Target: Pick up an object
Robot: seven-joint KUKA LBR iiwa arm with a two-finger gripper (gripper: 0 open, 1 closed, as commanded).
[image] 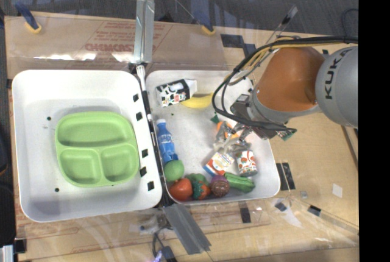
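The grey arm (pixel 304 81) with its orange band reaches in from the right and hangs over the right bin (pixel 183 81). Its gripper (pixel 230 140) points down into the clutter on the right side of that bin, just above a small heap of packets: a white and orange carton (pixel 220 163) and a white pouch with red print (pixel 247 163). The metal tips sit right against these packets, but how far apart they stand, and whether anything is caught between them, cannot be told (cables and the wrist hide much of it).

Along the near wall of the right bin lie a green apple (pixel 174 169), a red tomato (pixel 181 189), a dark red fruit (pixel 219 185) and a green vegetable (pixel 239 182). A blue bottle (pixel 164 141) lies by the left wall, and at the far end are a black and white carton (pixel 175 92) and a yellow banana (pixel 196 102).

The left bin (pixel 30 102) holds a green divided tray (pixel 96 148).
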